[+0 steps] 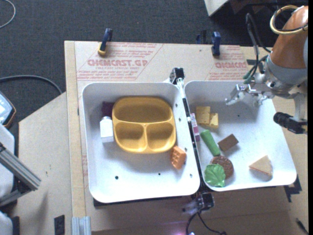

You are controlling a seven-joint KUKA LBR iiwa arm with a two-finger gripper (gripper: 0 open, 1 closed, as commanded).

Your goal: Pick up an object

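From the camera view I saw my claw (235,96) poised over the upper part of the right bin (279,131), pinching nothing; whether its fingers were spread I could not tell. The pickable pieces lay below it on the bin floor: yellow cheese blocks (207,116) nearest, then a green stick (210,142), a brown block (228,142) and a pale wedge (261,166), loosely scattered, which I judged left room for a grasp. The yellow tray (144,124) sat in the left bin (93,146), well apart
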